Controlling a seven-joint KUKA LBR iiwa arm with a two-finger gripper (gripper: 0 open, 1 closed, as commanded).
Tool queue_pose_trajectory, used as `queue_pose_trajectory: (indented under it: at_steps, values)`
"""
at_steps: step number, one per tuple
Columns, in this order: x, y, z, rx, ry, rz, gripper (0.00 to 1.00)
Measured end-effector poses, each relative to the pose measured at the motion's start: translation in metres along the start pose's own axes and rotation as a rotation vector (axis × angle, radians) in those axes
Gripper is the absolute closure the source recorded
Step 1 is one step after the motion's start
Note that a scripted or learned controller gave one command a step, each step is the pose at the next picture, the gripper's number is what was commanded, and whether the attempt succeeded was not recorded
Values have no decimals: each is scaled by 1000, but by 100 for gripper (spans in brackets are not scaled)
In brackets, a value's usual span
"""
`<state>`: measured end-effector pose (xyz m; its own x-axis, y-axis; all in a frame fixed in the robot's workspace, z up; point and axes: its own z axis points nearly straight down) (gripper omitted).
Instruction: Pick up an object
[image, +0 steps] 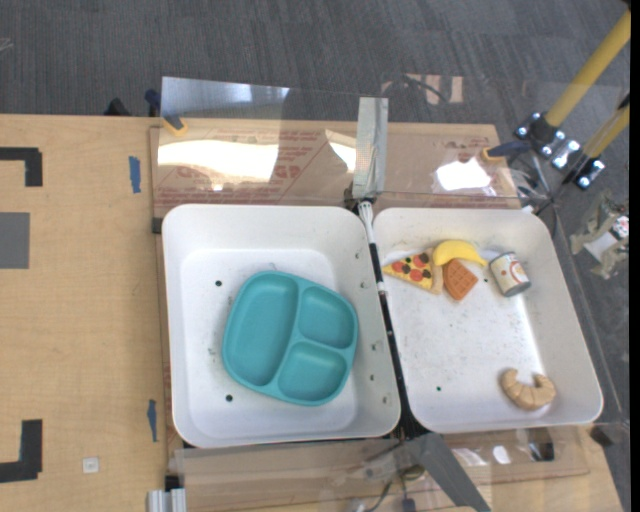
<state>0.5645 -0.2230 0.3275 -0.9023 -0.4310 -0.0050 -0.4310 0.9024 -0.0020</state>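
A: Looking down on the counter (70, 300) with you now, and the pick has not begun. Nothing has been lifted; every candidate lies flat in its bin.

B: So where are the targets?

A: All the small ones sit in the right bin (470, 345). Along its far side you have a pizza slice (414, 270), a banana (457, 251) touching the top of a waffle-like orange piece (460, 280), and just beside those a small can (509, 274) lying on its side. Well apart from that cluster, near the front right corner, a croissant (527, 389) lies alone. The left bin (190, 250) carries a teal divided plate (290, 338).

B: And the pincer, apart or together?

A: You cannot tell from this view; I have no sight of its tips, so I won't guess.

B: What does the next move call for?

A: My judgement: you choose one object and bring the arm in over the right bin. The croissant looks the easiest, with bare floor all round it, though it sits close to the bin wall. The banana, pizza slice and orange piece crowd each other, so a descent there risks nudging a neighbour. The can may roll.
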Motion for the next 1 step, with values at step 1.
queue_pose_trajectory:
  at_steps: [1]
  values:
    - [-23, -10, -85, 6, -8, 361, 100]
